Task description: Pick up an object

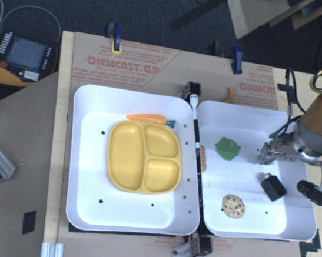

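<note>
Gripper low over the right white plastic bin, finger state unreadable, nothing visibly pinched. Small black block just below it, green leafy toy to its left, speckled round cookie further down-left: likely pick candidates. Grey arm reaches in from right, wrist angled down. Yellow divided tray and orange carrot sit far left in the other bin.

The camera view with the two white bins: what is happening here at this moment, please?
A grey KUKA arm reaches in from the right, its gripper low over the right bin. That bin holds a green leafy piece, a small black block and a cookie. The gripper sits between the green piece and the block, with nothing seen between its fingers. The left bin holds a yellow divided plate and a carrot.
</note>
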Action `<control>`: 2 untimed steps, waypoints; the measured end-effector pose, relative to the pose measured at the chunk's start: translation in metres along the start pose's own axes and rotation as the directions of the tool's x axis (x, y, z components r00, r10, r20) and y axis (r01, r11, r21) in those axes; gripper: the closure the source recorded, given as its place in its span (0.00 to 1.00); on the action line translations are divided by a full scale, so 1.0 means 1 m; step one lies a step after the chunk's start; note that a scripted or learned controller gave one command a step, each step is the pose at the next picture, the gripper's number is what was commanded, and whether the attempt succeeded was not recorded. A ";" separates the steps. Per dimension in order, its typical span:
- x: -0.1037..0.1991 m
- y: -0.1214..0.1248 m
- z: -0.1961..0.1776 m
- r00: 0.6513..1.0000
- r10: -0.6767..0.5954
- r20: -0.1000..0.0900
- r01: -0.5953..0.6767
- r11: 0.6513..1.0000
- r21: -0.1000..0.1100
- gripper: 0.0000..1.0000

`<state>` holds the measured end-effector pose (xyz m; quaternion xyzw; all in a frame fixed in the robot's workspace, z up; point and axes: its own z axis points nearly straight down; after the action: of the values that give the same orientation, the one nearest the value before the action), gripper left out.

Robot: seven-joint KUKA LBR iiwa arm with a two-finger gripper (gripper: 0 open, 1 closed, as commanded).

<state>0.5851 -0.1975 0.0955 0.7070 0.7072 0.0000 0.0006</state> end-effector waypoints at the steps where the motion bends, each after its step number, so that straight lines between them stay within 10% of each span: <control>1: 0.009 -0.002 -0.048 1.000 -0.001 0.001 0.001 1.000 -0.004 1.00; 2: 0.000 0.003 -0.097 1.000 -0.001 0.003 0.001 1.000 -0.006 1.00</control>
<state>0.5881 -0.1977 0.1930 0.7068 0.7074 0.0013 0.0038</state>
